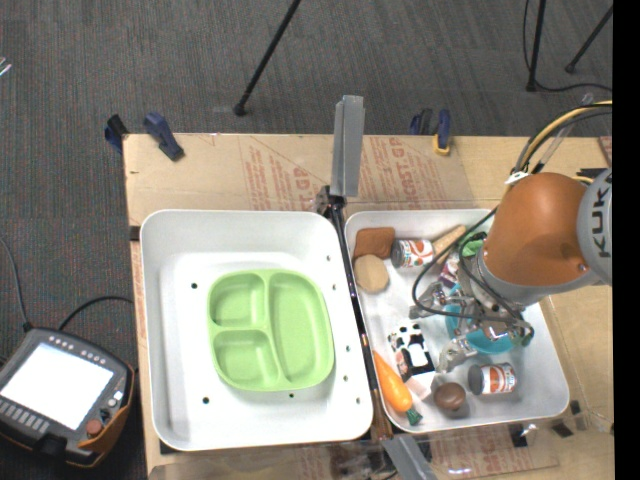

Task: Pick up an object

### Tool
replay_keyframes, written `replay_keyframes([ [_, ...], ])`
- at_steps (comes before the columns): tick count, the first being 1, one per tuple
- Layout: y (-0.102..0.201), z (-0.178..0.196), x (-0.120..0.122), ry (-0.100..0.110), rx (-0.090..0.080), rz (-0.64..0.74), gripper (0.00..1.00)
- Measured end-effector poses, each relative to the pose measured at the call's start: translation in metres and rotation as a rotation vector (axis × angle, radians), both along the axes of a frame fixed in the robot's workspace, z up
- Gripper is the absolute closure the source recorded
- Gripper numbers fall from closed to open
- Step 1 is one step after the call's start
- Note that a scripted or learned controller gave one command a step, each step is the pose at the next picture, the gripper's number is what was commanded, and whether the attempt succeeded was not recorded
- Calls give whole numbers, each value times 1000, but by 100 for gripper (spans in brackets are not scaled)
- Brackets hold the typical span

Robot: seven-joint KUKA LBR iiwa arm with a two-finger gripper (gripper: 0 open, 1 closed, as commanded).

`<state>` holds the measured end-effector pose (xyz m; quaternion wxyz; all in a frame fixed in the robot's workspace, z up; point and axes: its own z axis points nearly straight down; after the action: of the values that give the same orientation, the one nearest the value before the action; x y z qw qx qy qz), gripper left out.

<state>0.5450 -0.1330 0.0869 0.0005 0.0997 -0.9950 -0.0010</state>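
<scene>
Teal and smooth, the small bowl (pixel 487 339) beneath my gripper (pixel 470 343) looked light, rigid, best pinched at its rim; finger state indeterminable.

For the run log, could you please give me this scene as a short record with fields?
left bin: holds a green tray with three compartments
right bin: carrot, two cans, potato, brown block, brown ball, black-and-white toy, teal item
arm: reaches in from the right, over the right bin
gripper: low above the teal item, fingers unclear
held object: none seen
</scene>
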Motion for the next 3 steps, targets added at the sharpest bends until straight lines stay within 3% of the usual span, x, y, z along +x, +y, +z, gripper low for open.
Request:
replay_keyframes([
  [1,30,6,-56,-24,-10,-5,0],
  [2,35,1,28,-5,0,70,0],
  [3,-13,0,78,-1,17,169,0],
])
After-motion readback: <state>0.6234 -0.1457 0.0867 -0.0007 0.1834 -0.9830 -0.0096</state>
